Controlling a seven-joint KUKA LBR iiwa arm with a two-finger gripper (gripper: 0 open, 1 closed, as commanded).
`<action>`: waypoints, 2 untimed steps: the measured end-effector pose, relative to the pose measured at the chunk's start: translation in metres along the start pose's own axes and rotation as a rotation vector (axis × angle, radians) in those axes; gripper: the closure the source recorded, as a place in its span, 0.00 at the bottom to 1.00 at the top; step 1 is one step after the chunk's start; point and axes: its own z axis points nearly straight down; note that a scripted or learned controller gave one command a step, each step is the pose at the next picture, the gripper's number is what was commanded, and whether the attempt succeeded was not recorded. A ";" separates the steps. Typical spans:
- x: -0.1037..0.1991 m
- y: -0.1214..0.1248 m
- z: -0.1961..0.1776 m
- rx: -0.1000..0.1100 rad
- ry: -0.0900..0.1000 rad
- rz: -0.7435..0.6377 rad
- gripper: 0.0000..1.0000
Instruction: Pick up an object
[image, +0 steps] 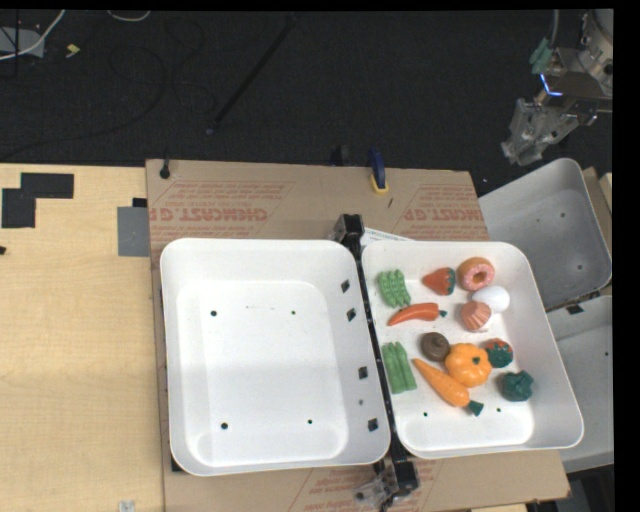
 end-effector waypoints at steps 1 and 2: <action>-0.017 0.000 -0.006 0.000 0.001 -0.001 1.00; -0.045 0.000 0.012 0.003 0.000 0.000 1.00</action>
